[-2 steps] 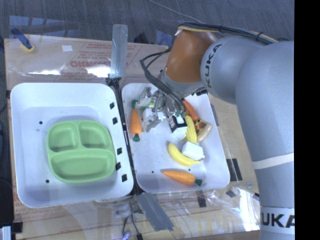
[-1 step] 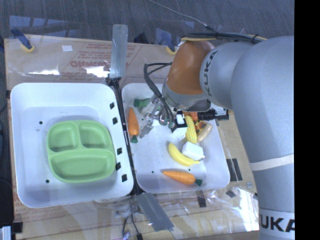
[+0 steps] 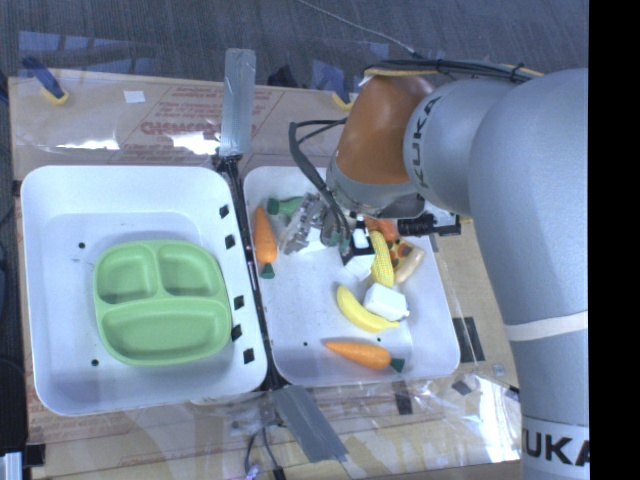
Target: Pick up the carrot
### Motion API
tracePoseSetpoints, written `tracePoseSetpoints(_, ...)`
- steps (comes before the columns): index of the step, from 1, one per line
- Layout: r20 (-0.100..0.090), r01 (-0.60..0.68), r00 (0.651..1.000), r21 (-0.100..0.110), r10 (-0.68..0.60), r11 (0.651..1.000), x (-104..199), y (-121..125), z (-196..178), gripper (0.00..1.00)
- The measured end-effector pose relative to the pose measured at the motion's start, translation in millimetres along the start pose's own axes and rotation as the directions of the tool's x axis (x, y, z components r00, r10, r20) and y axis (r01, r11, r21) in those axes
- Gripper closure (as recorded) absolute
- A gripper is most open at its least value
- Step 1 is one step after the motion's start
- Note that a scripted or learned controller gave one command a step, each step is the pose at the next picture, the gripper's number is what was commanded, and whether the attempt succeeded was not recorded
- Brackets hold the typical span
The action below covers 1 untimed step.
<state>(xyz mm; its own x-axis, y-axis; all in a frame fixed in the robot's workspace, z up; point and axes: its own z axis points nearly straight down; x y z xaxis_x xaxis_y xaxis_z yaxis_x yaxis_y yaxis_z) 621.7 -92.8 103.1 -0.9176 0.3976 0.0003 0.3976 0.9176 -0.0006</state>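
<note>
Two orange carrots lie in the right bin (image 3: 437, 340). One carrot (image 3: 264, 240) lies lengthwise along the bin's left wall, its green end towards the front. The other carrot (image 3: 359, 353) lies across the bin's front part. My gripper (image 3: 313, 232) hangs low over the back of the right bin, just right of the first carrot and apart from it. Its metal fingers (image 3: 297, 232) stand open with nothing between them. The orange-banded wrist hides the bin's back right corner.
A yellow banana (image 3: 359, 311), a corn cob (image 3: 382, 256), a white block (image 3: 386, 301) and a pizza-like slice (image 3: 408, 259) crowd the right bin's right side. A green item (image 3: 286, 206) lies at its back. The left bin (image 3: 40, 268) holds a green divided plate (image 3: 160, 301).
</note>
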Motion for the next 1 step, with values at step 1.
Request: tracePoseSetpoints(1, 0.008, -0.002, 1.0, 0.004, 0.002, 1.0, -2.9, -3.8, -2.4, 0.0)
